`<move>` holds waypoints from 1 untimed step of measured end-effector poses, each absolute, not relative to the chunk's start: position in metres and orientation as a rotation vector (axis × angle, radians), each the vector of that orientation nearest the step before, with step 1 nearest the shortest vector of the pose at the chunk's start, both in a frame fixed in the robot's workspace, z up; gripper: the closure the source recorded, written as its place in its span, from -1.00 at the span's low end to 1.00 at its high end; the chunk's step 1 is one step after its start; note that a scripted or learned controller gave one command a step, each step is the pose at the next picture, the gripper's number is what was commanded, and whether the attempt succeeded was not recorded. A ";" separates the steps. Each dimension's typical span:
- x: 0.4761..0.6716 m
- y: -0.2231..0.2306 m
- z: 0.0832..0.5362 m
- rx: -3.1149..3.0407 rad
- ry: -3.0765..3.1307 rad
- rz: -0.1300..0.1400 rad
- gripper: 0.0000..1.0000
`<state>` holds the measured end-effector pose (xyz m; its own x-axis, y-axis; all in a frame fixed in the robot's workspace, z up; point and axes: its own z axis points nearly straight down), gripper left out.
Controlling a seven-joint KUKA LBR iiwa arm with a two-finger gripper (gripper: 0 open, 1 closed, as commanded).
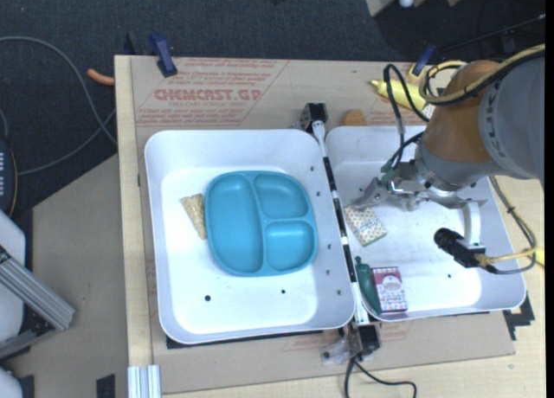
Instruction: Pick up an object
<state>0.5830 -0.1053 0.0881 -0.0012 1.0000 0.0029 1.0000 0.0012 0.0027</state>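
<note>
The arm's bulk hid the gripper [400,187] from above, so its opening could not be determined, and nothing was seen held in it. It hung in the right bin [498,297], just above a checkered packet [366,225] by the divider, with a red-and-green box [387,290] at the near edge. The left bin [173,301] held a blue divided tray [260,221] overlapping a tan cracker-like piece [194,210].

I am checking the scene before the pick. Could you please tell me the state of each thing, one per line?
blue divided plate: flat in the left bin.
tan cracker: beside the plate's left edge, partly under it.
patterned packet: flat in the right bin, near the divider.
red and green box: flat, front of right bin.
gripper: above the right bin, holding nothing visible.
</note>
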 end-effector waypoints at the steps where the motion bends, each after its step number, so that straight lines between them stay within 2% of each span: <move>1: 0.661 -0.158 0.085 -2.223 -2.224 -0.001 -1.00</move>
<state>0.6610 -0.1578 0.0854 -0.0005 1.0000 -0.0016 1.0000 0.0005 0.0021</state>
